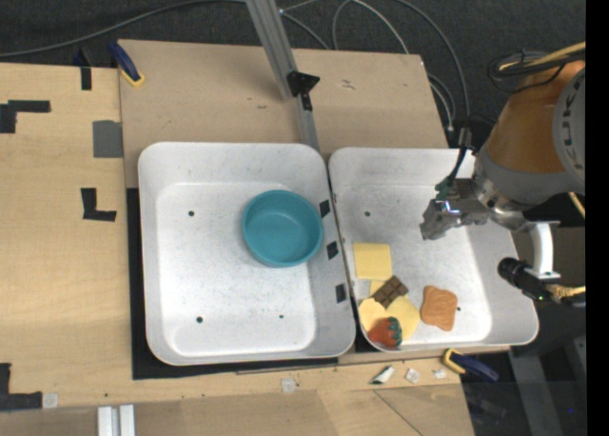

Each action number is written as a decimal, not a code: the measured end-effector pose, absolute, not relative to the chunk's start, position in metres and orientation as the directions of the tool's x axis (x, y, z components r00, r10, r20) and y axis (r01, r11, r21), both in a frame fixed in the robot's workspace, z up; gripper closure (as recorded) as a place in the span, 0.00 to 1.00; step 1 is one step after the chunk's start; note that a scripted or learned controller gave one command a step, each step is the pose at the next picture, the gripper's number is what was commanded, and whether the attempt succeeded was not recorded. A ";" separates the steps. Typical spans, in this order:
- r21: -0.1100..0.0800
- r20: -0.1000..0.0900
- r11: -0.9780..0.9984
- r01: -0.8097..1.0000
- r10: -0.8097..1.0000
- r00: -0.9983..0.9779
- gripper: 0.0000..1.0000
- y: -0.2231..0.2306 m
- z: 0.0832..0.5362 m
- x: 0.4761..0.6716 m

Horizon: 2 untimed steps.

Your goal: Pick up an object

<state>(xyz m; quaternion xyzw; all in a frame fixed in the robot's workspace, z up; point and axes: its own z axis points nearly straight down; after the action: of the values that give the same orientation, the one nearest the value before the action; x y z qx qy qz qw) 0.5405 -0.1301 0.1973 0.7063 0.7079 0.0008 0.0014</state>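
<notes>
My gripper (436,224) hangs over the right bin (400,172), toward its right side, with nothing visibly between its fingers. Below and left of it lie a pale yellow block (372,260), a small brown piece (388,290), a yellow disc (404,311) with a red and green item (385,331) on it, and an orange biscuit-like piece (440,307). A blue bowl (281,227) sits in the left bin (181,263), far from the gripper.
A grey metal pole (271,20) slants from the top down to the divide between the bins. Cables loop across the dark floor at the top. Blue and yellow clamps (127,64) hold the board at its corners.
</notes>
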 end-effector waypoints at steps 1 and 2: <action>0.006 -0.002 0.002 1.000 1.000 -0.002 1.00 -0.128 0.261 0.542; -0.001 -0.001 0.001 1.000 1.000 -0.001 1.00 -0.128 0.262 0.543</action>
<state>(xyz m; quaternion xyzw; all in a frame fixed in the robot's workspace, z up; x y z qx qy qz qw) 0.5425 -0.1278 0.2625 0.7067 0.7075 -0.0007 -0.0001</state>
